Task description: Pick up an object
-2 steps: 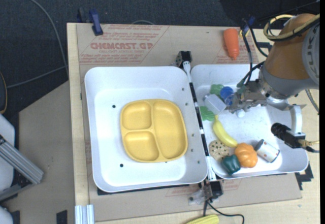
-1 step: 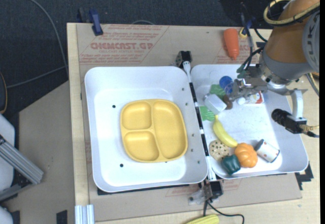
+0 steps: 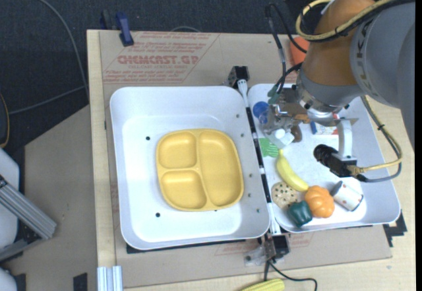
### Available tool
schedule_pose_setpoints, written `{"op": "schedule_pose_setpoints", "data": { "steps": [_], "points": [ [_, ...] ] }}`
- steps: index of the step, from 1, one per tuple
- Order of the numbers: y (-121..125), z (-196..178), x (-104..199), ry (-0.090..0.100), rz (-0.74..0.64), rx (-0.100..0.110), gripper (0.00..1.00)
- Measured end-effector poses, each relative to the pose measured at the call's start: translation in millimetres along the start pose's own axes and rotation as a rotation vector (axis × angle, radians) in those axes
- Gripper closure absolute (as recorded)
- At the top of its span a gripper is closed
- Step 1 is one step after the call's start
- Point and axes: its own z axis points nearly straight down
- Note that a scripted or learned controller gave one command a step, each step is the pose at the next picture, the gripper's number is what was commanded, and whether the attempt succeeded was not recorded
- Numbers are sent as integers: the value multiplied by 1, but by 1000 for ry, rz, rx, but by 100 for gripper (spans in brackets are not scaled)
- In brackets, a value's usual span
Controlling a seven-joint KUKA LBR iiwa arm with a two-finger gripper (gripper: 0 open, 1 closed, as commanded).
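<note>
Landmark for all positions: banana (image 3: 291, 174), lying at a slant in the right bin (image 3: 377, 198), close to that bin's left wall.

Arm (image 3: 379, 32) – grey, with the orange band (image 3: 336, 26) up and to the right of the banana, reaching into the right bin.

Gripper (image 3: 287, 130) – low in the bin, directly above the banana in the view and near it, not touching it. Whether the gripper is apart or together cannot be told; the wrist hides too much. Nothing is seen held.

Loose objects, all in the right bin:
- green piece (image 3: 269, 148): just up-left of the banana, between the banana and the gripper, against the left wall
- blue object (image 3: 261, 111): further up-left of the banana, beyond the green piece, left of the gripper
- round speckled cookie (image 3: 282, 194): just below the banana's lower end, nearly touching
- dark green item (image 3: 300, 213): below-right of the banana, beside the cookie
- orange pumpkin (image 3: 320, 200): right of the banana's lower end, touching the dark green item
- white cup (image 3: 348, 196): on its side, beyond the pumpkin from the banana
- small red-and-blue item (image 3: 324, 129): up-right of the banana, partly under the wrist; kind unclear

Left bin (image 3: 132, 151): well left of the banana, holds a yellow divided plate (image 3: 198, 169), three compartments, lying flat
</note>
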Motion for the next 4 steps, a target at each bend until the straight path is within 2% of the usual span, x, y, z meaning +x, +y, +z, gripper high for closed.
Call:
{"op": "schedule_pose_setpoints", "data": {
  "steps": [1,2,3,4],
  "points": [
    [-37,-12,-79,-2,2,0,100],
    [30,-20,-99,-2,1,-3,100],
    [30,-20,-99,-2,1,-3,0],
    [54,84,-115,-2,1,0,0]
  ]
}}
